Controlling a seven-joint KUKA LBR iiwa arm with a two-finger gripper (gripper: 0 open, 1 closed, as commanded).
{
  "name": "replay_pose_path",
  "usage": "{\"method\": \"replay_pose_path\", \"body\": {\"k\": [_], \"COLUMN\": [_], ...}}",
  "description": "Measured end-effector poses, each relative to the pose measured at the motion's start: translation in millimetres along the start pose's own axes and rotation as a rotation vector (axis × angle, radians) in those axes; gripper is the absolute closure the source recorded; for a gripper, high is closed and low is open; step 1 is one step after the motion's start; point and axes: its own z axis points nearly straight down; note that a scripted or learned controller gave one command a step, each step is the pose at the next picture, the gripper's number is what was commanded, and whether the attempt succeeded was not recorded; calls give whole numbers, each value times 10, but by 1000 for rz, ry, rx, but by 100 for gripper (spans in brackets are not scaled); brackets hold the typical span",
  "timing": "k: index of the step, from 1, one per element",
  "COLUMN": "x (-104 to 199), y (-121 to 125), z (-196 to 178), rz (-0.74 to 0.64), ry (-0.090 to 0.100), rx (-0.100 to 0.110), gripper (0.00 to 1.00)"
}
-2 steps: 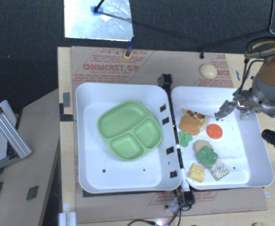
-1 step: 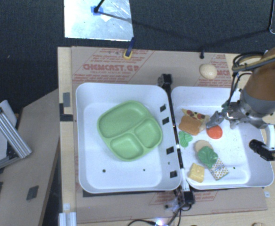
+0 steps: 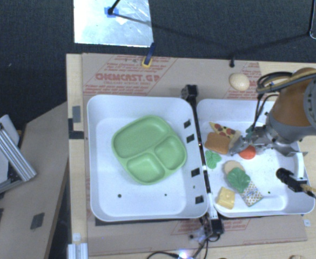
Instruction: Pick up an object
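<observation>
Arm reaches in from right, wrist bent low over right bin (image 3: 295, 198). Gripper (image 3: 243, 144) sits beside toast (image 3: 218, 142) and red tomato (image 3: 248, 153); finger state can't tell.

The left bin (image 3: 101, 161) serves as the landmark. Inside it, near its middle, lies a pale green divided plate (image 3: 148, 149) with three compartments, turned at a slant. Along the bin's right wall runs a row of black clips (image 3: 193, 139) that meets the neighbouring white bin (image 3: 287, 201). Both bins sit on a brown cardboard sheet (image 3: 128, 77) with red lettering, which shows beyond the left bin's far edge. A cream egg-shaped thing (image 3: 239, 81) rests on that cardboard, beyond and to the right of the left bin. Farther beyond the bin, a shiny silver sheet (image 3: 112, 15) lies on dark carpet (image 3: 28, 36). To the bin's left, the tan counter (image 3: 39, 161) bears metal rails (image 3: 6, 150).
</observation>
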Motion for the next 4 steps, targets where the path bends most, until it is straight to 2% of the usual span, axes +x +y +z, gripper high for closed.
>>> {"method": "replay_pose_path", "body": {"k": [1,2,3,4], "x": [-8,-54,2,1], "y": [9,-16,-61,-50], "z": [-132,-573,-1166,-1431], "rz": [1,2,-3,-4], "ry": [-2,-2,-2,-2], "rx": [-5,-6,-6,-7], "gripper": [100,100,100,100]}}
